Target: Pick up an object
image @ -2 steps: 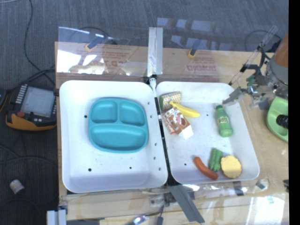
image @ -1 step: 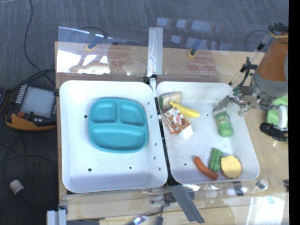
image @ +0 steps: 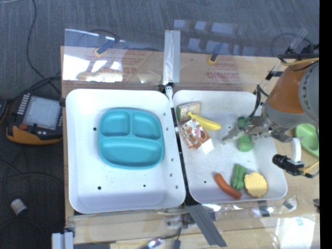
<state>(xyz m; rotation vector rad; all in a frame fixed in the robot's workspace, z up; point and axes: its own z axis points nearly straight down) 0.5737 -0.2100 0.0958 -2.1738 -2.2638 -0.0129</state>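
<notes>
Grey carpet [image: 155,4] surrounds the wooden bench [image: 129,61], and on it we see two white bins side by side. Our gripper [image: 234,134] hangs inside the right bin [image: 228,100], its metal fingers spread apart with nothing between them. A small green object [image: 245,143], perhaps a lime though the view is too soft for us to be sure, lies just beside the fingers, toward the arm. Farther out ahead of the gripper we find a yellow banana [image: 206,122] and a printed packet [image: 195,135]. Nearer the bench's front edge lie a red sausage [image: 227,186], a green vegetable [image: 238,176] and a yellow lump [image: 256,184]. Beyond the divider, the left bin [image: 83,191] carries a blue divided tray [image: 130,138].
</notes>
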